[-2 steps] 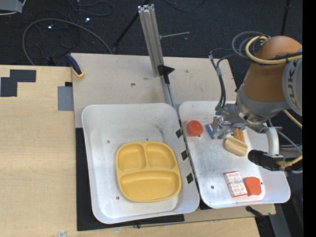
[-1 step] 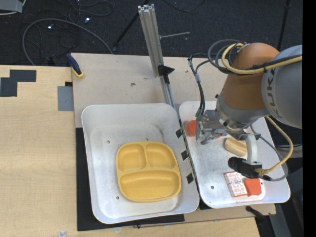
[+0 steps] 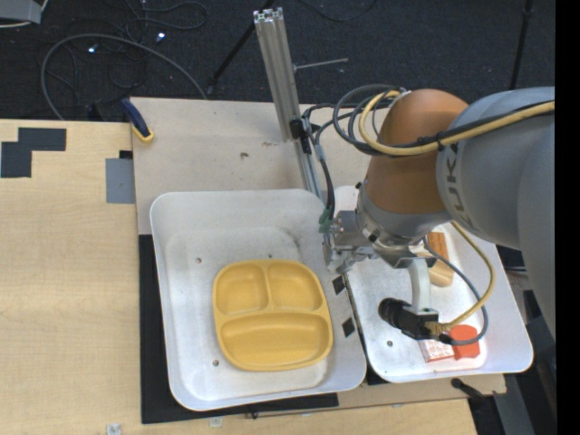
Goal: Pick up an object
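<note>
Wooden bench (image 3: 63,288) bears white bins (image 3: 181,243), yellow tray (image 3: 272,333); dark floor (image 3: 181,25) behind

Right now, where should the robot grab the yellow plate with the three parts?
Probably grab the yellow plate by its raised rim, coming straight down. It lies flat in the left bin and looks too wide to span. Its right edge is nearest the arm.

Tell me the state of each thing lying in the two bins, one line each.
Yellow divided plate: right side up, compartments empty, flat in the left bin.
Tan object: lying in the right bin, next to the arm.
Orange item: resting near the right bin's front corner.
</note>
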### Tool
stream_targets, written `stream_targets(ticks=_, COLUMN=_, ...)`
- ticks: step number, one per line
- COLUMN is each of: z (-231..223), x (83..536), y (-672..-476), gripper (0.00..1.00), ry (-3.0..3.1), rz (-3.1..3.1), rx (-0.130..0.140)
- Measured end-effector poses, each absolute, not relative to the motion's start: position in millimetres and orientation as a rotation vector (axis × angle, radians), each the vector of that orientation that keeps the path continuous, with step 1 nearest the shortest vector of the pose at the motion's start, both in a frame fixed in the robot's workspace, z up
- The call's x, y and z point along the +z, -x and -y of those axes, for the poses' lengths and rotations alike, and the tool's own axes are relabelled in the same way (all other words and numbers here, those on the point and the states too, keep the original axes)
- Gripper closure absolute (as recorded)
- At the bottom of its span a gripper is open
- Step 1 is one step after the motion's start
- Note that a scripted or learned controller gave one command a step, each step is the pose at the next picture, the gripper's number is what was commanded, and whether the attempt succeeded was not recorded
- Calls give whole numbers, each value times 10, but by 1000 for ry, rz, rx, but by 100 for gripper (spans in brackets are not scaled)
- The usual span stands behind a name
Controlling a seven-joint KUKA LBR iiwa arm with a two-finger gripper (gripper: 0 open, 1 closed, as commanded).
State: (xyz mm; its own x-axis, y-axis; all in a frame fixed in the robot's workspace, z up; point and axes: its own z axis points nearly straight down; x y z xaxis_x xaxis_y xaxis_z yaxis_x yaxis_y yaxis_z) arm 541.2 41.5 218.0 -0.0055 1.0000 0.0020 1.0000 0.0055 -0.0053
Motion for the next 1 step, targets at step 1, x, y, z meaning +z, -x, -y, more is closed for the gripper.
stream_targets(ticks=1, z=-853, x=2128, y=-5247, gripper=100, ry=2213, rz=2223, rx=5)
